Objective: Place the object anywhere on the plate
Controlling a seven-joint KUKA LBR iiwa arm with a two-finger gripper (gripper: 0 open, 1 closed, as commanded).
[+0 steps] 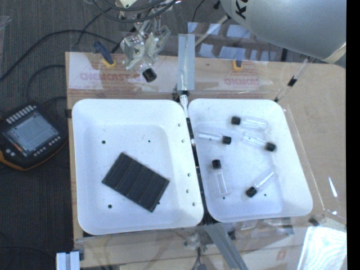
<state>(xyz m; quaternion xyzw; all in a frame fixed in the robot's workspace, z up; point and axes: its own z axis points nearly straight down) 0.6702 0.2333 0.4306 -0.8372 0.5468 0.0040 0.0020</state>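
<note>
Heads up: what matters here is the gap between the gripper [143,62] and the plate [135,182]. The gripper hangs well up-view of the plate, out past the far rim of the left bin [84,151] that the plate lies in, so the plate sits almost straight down-view from it, a hair to the left.

The fingers look closed down on a small vial [149,75]. Its black cap pokes out just below them on the side facing the plate. The clear body is hard to pick out against the shiny finger hardware, so I'd call that grip likely, not certain.

The plate is a dark, flat rectangle with ribs or panel lines across it, matte-looking. Its long axis runs diagonally, from the corner nearest the gripper's side down toward the right. It's a wide target, so any landing spot works.

Right of the plate, across the bin divider, the right bin [292,151] holds five loose vials [258,184], clear tubes with black caps, lying at all angles. Being round and smooth, yours will probably roll once released, so I'd guess setting it along the ribs helps.
</note>
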